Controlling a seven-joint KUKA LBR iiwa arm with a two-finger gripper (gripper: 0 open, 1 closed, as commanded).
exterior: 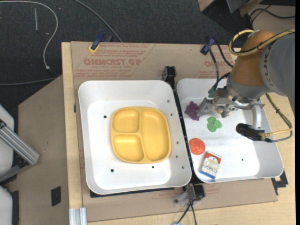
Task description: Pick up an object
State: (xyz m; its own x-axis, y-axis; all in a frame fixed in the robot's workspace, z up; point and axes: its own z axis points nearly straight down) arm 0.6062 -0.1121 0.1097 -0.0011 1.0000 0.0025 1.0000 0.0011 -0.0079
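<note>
arm: grey KUKA with orange band [246,62], reaches in from the right, wrist over the back of the right bin
gripper: [209,108] low over the right bin, pointing left toward the purple toy; metal fingers [204,108] look a little apart, nothing seen between them
gripper state: seems apart, not clamped on anything
right bin: [269,165] shallow white, holds four small things plus a black part of the arm's gear with a yellow cable [251,131] at its right side
purple toy: [191,110] back-left of right bin, just beside the gripper tip, lying on the bin floor; contact with the fingers unclear
green toy: [214,123] small, lumpy, mid bin, just in front of the gripper, apart from it
red round piece: [197,146] orange-red disc, front-left of right bin, near the wall between the bins
small box: [211,165] white with red, yellow and blue print, lying flat at the front of the right bin, just beside the red piece
left bin: [93,121] shallow white, side by side with right bin
yellow tray: [140,135] divided plate with three compartments, flat in the middle of the left bin
desk: [117,60] cardboard sheet with red print under both bins
clamps: blue clips at the back edge [97,42]
floor: dark carpet with a white cable [47,55] at back left
</note>
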